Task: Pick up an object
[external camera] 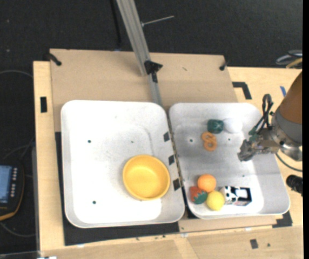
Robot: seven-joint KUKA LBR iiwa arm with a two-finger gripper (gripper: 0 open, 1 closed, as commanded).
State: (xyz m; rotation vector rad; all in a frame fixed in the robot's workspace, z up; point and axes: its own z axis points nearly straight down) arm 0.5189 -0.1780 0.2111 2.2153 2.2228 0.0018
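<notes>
My gripper (246, 150) hangs over the right part of the right bin (262, 198), reaching in from the right edge. Below it, near the bin's front, lie an orange ball (207, 183), a yellow lemon (215, 200), a small red and green piece (198, 196) and a black and white block (236, 195). Farther back sit a dark green object (215, 125), a white object (233, 125) and an orange ring-shaped piece (210, 141). Nothing shows between the gripper's tips, which stand right of the orange ring.
A yellow bowl (146, 176) rests in the left bin (89, 123) near its front right. A metal pole (135, 34) slants up from between the bins at the back. A handheld pendant (0, 190) lies off the bench at the left.
</notes>
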